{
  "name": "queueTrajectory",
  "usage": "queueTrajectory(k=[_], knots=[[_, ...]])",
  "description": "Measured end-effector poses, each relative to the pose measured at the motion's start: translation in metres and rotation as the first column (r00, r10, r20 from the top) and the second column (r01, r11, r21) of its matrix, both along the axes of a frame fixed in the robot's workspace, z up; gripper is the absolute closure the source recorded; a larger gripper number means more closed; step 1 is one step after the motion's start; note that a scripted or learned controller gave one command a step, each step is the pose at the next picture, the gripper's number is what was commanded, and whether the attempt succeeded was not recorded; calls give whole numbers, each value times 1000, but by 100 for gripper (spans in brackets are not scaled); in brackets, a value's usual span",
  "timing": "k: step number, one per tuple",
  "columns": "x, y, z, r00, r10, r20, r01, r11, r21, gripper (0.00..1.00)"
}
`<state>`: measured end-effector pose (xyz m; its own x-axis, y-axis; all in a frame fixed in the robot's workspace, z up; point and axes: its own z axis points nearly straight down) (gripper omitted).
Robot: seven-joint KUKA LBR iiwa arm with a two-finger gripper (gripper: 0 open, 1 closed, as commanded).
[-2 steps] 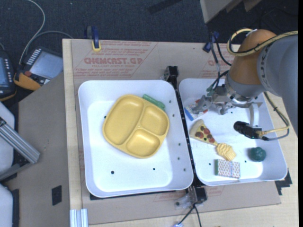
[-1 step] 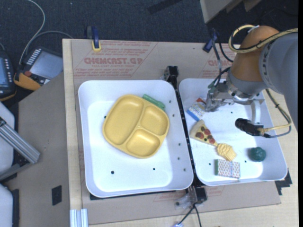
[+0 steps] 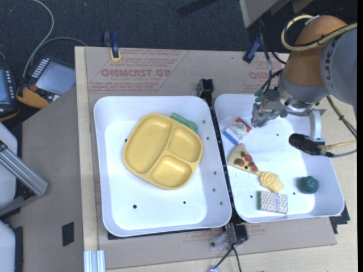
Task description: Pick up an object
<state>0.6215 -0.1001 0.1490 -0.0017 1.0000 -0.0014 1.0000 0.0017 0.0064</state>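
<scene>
My gripper hangs low over the back of the right bin, just right of a small white, red and blue packet. Nothing shows between its tips. Further forward lie a pizza slice toy, a yellow ridged piece, a dark green round object and a green and white patterned packet.
The left bin holds a yellow divided plate with a green item poking out behind it. A black cylinder on the arm reaches over the right bin's right side. Cables and devices lie off the bench at left.
</scene>
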Motion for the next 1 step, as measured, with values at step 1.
queueTrajectory(k=[1], knots=[[-2,-6,46,1000,-2,0,2,1000,0,100]])
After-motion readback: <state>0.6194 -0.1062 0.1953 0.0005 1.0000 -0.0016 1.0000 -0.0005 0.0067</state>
